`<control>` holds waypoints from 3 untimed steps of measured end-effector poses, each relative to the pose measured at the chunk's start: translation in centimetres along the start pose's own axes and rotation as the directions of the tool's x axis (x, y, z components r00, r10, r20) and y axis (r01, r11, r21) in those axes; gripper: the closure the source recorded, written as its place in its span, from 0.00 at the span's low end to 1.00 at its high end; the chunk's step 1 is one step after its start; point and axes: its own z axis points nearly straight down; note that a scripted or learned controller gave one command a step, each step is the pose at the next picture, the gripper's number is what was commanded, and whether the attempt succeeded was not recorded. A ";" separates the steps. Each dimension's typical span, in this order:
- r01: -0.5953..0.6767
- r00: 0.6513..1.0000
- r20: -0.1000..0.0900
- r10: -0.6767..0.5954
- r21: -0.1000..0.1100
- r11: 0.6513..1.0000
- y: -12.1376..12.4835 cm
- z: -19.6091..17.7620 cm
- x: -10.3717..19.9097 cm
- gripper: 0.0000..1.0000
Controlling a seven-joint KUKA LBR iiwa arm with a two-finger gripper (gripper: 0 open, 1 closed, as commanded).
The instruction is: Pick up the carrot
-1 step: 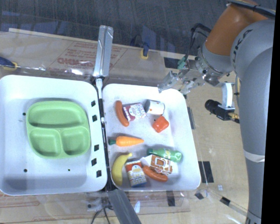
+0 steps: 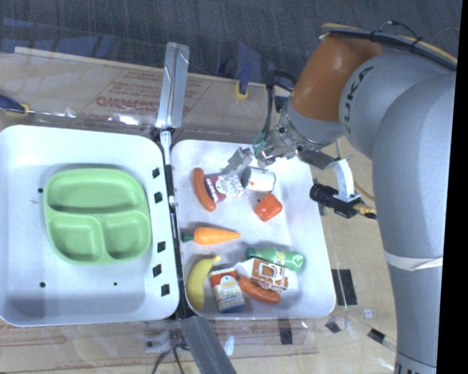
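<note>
The carrot (image 2: 210, 236), orange with a small green top at its left end, lies on its side in the middle of the right bin (image 2: 316, 252). My gripper (image 2: 242, 162) hangs over the far part of that bin, above and slightly right of the carrot. It sits over a small printed packet (image 2: 228, 186) and is well apart from the carrot. Nothing of the carrot is near the gripper.
Beside the gripper are a red sausage (image 2: 203, 188), a white cup (image 2: 260, 178) and a red-orange block (image 2: 268, 207). Nearer the front lie a green bottle (image 2: 278, 258), a banana (image 2: 199, 280), a juice box (image 2: 227, 293) and a snack packet (image 2: 269, 275). The left bin (image 2: 11, 230) holds a green divided plate (image 2: 98, 213).
</note>
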 end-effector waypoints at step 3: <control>0.385 0.923 0.004 -0.385 -0.003 0.923 0.1 -1.7 5.6 1.00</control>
